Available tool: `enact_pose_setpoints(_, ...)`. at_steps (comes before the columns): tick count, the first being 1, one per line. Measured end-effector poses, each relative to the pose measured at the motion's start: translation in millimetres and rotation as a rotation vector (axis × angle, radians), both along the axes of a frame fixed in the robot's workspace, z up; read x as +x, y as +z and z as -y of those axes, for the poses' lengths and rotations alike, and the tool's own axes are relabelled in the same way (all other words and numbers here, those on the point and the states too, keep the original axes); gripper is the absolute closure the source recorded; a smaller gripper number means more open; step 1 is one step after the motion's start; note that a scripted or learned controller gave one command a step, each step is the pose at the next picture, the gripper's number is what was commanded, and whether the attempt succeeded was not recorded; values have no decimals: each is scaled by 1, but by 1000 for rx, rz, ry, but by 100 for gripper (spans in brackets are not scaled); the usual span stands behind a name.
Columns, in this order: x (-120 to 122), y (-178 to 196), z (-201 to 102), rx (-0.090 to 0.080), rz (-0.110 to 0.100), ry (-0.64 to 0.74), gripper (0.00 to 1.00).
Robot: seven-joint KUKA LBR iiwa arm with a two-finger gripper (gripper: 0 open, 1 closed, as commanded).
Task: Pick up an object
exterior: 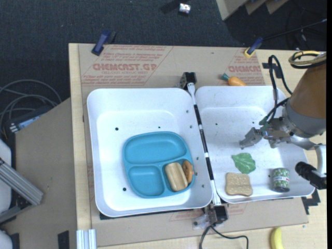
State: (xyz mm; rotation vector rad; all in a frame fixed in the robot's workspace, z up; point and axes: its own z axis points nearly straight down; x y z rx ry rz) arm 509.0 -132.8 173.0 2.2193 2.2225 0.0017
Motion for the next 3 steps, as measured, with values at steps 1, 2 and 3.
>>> enact_pose_setpoints(1,-21,-88,-16,0,0,-2,0)
enact_pose_setpoints(2,-20,-78,-15,-3,3,-3,100)
enact_pose_setpoints(3,-20,-78,-15,-3,3,-3,0)
